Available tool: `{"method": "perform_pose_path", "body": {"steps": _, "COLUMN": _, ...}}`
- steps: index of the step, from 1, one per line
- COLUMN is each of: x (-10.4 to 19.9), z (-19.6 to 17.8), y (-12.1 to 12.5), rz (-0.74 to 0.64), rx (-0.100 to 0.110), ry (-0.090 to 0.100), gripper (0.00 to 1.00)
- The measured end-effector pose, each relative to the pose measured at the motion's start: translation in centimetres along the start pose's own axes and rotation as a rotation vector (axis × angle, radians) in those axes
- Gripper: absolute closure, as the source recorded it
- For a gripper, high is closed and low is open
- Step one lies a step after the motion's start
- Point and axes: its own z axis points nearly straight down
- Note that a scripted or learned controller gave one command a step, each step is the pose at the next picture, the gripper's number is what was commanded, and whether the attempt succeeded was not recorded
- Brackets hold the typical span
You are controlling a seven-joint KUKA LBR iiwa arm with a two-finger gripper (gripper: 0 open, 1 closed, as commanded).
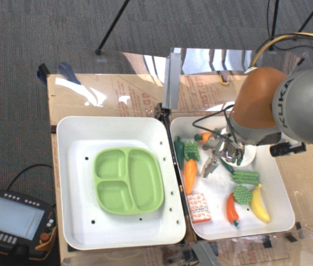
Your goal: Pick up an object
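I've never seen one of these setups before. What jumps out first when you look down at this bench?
The big grey and orange arm reaches in from the right, its gripper hanging over the right bin. That bin holds a heap of toy food: a carrot, a banana, a small red box. In the left bin lies a lime green divided plate.
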Motion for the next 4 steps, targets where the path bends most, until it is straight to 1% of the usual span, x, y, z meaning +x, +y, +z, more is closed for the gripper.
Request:
{"method": "perform_pose_path", "body": {"steps": 1, "x": 1.2, "z": 0.0, "y": 2.6, "rz": -0.030, "rx": 0.001, "ry": 0.000, "gripper": 0.00}}
{"method": "perform_pose_path", "body": {"steps": 2, "x": 5.9, "z": 0.1, "y": -4.9, "rz": -0.052, "rx": 0.003, "ry": 0.002, "gripper": 0.00}}
{"method": "perform_pose_path", "body": {"steps": 3, "x": 11.7, "z": 0.1, "y": -9.3, "rz": -0.023, "rx": 0.002, "ry": 0.004, "gripper": 0.00}}
{"method": "perform_pose_path", "body": {"steps": 4, "x": 11.6, "z": -0.9, "y": -9.3, "rz": -0.024, "rx": 0.000, "ry": 0.004, "gripper": 1.00}}
